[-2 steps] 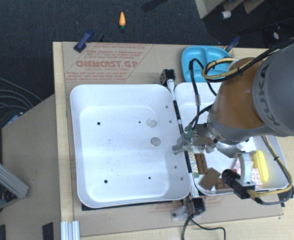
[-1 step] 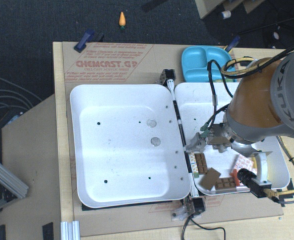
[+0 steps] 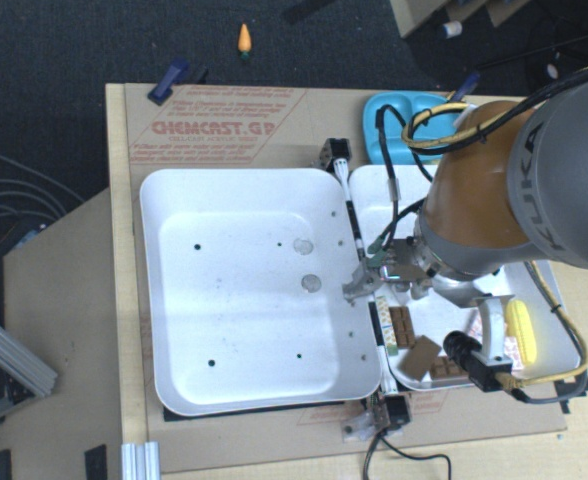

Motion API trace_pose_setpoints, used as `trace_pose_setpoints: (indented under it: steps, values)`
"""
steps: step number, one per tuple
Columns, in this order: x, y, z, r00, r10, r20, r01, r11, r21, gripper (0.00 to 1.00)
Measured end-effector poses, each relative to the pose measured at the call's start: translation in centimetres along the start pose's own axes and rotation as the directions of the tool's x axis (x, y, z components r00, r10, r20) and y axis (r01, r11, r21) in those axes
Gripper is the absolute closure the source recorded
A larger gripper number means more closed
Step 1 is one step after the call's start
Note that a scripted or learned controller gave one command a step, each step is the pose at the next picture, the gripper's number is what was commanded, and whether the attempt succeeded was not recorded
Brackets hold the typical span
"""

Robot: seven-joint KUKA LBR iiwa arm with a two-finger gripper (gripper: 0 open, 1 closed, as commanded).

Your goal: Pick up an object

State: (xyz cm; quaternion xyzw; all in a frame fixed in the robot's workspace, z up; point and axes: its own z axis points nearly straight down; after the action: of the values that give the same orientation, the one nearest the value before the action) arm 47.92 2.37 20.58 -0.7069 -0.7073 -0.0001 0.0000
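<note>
My gripper (image 3: 372, 276) hangs low over the left edge of the right bin (image 3: 374, 193), close to the divider between the two bins. Just below it a brown chocolate-like bar (image 3: 401, 328) lies in the right bin, with a brown square piece (image 3: 420, 360) beside it at the front. Further right, a yellow object (image 3: 520, 332) rests against a white packet (image 3: 493, 326). The arm's orange and grey body hides much of the right bin. I see nothing between the gripper's tips.
The left bin (image 3: 174, 268) shows two small greyish round marks (image 3: 307, 265) near its right side. A light blue tray (image 3: 399, 118) sits behind the right bin. A small blue thing (image 3: 167, 83) lies at the bench's back left corner, and an orange bit (image 3: 244, 38) lies on the floor.
</note>
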Motion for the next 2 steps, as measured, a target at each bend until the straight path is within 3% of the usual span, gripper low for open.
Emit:
trace_pose_setpoints:
  steps: [1,2]
  values:
    - [-6.25,-0.01,-1.46,1.000,0.001,0.001,-0.001,1.000,0.000,0.00]
    - [-6.20,0.04,-2.44,1.000,0.001,0.001,-0.001,1.000,-0.001,1.00]
